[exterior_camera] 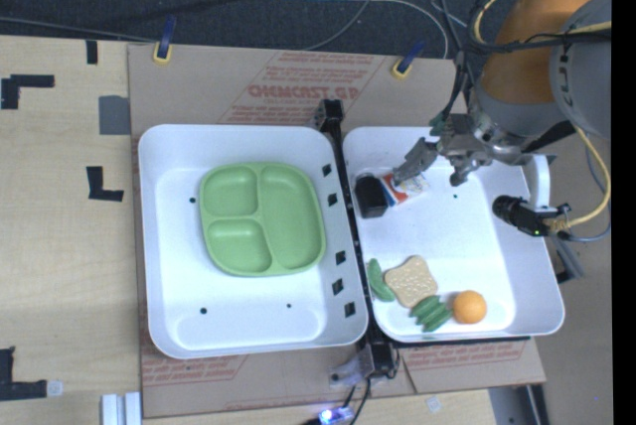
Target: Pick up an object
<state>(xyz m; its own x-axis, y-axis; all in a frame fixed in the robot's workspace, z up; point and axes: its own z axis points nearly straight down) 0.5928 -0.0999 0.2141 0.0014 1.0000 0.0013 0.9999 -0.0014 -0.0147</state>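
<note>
My gripper (438, 169) hangs over the back of the right bin (497, 254) with its two fingers spread open and nothing between them. Just under its left fingertip (411, 168) lies a small red and white item (407, 187), and a black object (370, 197) sits beside that against the bin's left wall. Near the front of the same bin lie a slice of toast (410, 280), a green pod (379, 279), another green piece (430, 312) and an orange ball (469, 307).
The left bin (169, 244) holds a green divided plate (263, 217). A black divider with clips (343, 214) runs between the bins. Cables trail across the dark floor behind the bench, and a black fitting (517, 212) juts over the right bin's right rim.
</note>
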